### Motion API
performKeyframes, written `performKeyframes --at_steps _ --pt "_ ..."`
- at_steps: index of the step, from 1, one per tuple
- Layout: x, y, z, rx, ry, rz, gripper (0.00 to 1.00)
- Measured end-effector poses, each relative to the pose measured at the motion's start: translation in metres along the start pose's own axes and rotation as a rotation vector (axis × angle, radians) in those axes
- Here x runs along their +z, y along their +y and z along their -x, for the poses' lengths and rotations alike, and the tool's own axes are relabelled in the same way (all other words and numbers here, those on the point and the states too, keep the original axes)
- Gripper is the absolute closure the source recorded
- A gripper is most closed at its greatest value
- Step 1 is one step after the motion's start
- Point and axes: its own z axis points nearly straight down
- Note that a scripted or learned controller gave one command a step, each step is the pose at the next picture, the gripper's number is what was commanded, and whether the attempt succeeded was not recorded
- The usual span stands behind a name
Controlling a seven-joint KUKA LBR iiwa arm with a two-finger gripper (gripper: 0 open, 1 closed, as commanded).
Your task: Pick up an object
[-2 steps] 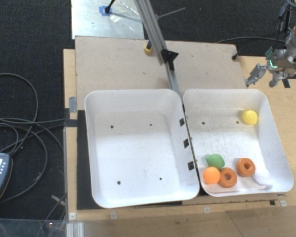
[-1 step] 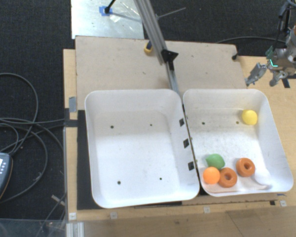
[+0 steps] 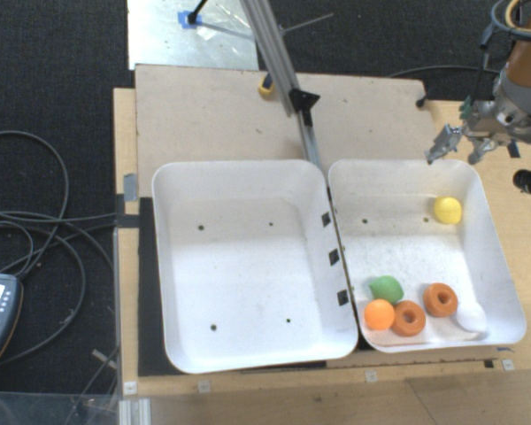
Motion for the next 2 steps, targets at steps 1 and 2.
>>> performKeyframes --at_steps 1,2 --pt "0.043 -0.003 0.004 0.005 -0.001 0.000 0.00" --pt "0.084 -0.002 0.004 0.001 0.000 0.000 0.00"
